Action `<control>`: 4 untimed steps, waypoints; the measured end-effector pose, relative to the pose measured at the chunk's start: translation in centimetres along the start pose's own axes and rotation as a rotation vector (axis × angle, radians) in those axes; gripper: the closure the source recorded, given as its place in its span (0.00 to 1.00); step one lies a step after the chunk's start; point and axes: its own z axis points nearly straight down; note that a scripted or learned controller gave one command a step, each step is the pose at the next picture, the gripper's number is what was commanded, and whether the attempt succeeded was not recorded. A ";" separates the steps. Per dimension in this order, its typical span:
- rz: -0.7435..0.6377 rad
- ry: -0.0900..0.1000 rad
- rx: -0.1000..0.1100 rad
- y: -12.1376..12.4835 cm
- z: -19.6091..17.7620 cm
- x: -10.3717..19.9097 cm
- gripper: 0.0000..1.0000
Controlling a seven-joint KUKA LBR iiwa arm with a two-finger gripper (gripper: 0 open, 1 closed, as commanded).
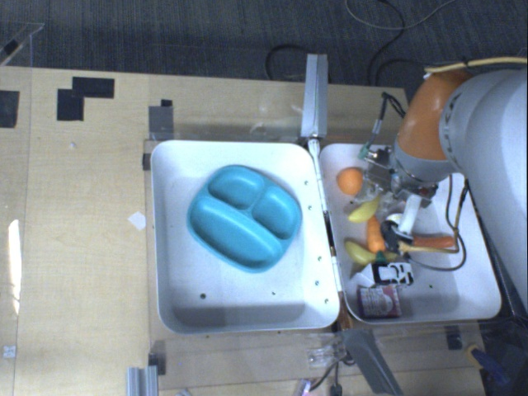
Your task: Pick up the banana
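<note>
I have the gripper (394, 236) down in the right bin (470, 304), low among a tight cluster of play food, and from this overhead slant I cannot tell its state or whether it is grasping anything. The banana (363, 212) lies just left of the wrist, a yellow piece tilted below the orange (350, 181). A second yellow piece (360, 252) sits lower, near the bin's left wall, and I cannot say for certain which of the two is the real target. That is my first worry: closing on the wrong yellow item.

The carrot (375, 236) sits between the two yellow pieces, touching or nearly so, and could be caught along with the banana or wedge it aside. A small carton (380, 301) lies close below. The left bin (165, 246) with the blue divided plate (245, 217) is well apart and no concern. The curved fruit may also roll toward the wall if nudged.
</note>
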 end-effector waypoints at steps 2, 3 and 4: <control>0.647 -0.010 0.010 -4.0 -8.3 15.7 1.00; 0.968 -0.008 0.007 -4.7 -16.5 21.1 1.00; 0.968 -0.010 0.010 -12.5 -12.1 24.6 1.00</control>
